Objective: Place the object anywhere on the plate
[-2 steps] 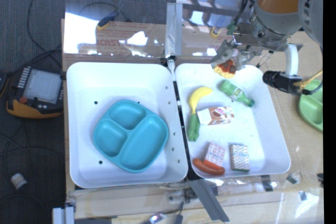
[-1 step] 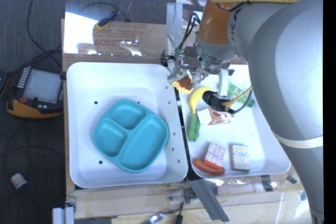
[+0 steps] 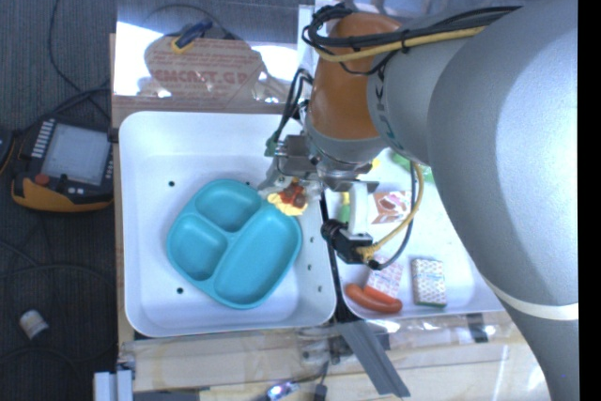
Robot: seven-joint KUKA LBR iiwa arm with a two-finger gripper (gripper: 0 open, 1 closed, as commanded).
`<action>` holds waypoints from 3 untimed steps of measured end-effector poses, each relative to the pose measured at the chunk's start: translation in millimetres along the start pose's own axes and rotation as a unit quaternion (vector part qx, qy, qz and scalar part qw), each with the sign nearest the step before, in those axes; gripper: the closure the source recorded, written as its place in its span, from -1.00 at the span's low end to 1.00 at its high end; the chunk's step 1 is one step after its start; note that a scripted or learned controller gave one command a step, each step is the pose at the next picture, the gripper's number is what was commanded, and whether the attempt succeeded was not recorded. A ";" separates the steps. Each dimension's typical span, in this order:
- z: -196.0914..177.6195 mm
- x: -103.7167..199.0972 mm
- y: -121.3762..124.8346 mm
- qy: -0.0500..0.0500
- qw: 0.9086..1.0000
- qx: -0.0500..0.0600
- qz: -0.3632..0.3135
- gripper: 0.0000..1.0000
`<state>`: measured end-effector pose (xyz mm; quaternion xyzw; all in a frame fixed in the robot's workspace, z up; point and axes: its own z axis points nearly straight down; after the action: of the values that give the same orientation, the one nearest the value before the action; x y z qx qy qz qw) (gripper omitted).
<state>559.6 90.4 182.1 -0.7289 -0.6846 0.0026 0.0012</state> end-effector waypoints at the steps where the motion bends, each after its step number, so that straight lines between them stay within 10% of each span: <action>1: 0.0 -0.2 0.1 0.000 1.000 0.000 0.000 -1.00; 2: -27.7 -30.5 -20.9 0.001 0.994 -0.002 0.107 -1.00; 3: -40.3 67.3 -57.9 0.000 0.998 -0.001 0.062 -1.00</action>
<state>506.3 161.2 222.5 -0.7701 -0.6379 0.0022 0.0005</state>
